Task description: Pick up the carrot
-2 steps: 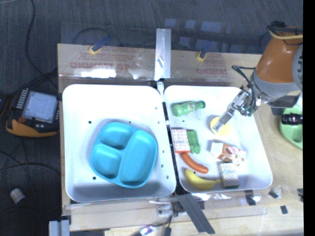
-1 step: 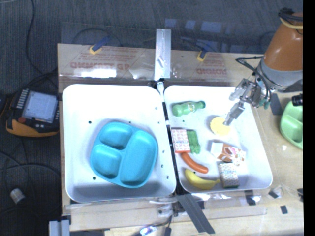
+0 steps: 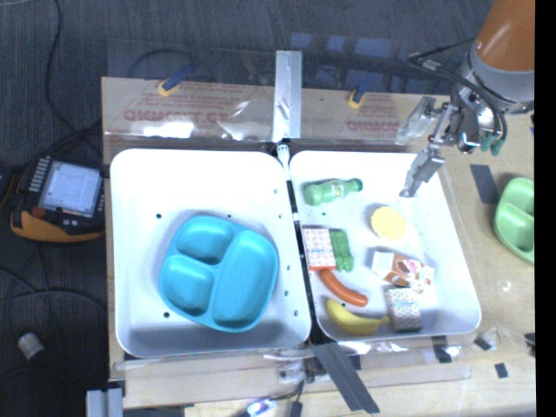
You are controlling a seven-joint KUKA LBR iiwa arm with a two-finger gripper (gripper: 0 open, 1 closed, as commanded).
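Note:
The carrot (image 3: pixel 341 287) is a short orange stick lying in the lower middle of the right bin (image 3: pixel 452 233). It lies between a green vegetable (image 3: pixel 340 250) above it and a banana (image 3: pixel 354 317) below it. My gripper (image 3: pixel 408 165) hangs over the bin's upper right corner, well up and to the right of the carrot. It is open with nothing between its fingers.
The right bin also holds a green bottle (image 3: pixel 330 189), a yellow disc (image 3: pixel 388 222), a red-and-white box (image 3: pixel 318 248), a white-and-red packet (image 3: pixel 404 270) and a patterned cube (image 3: pixel 403 308). A blue divided plate (image 3: pixel 219 269) sits in the left bin (image 3: pixel 139 189). A green object (image 3: pixel 519 215) stands on the bench at right.

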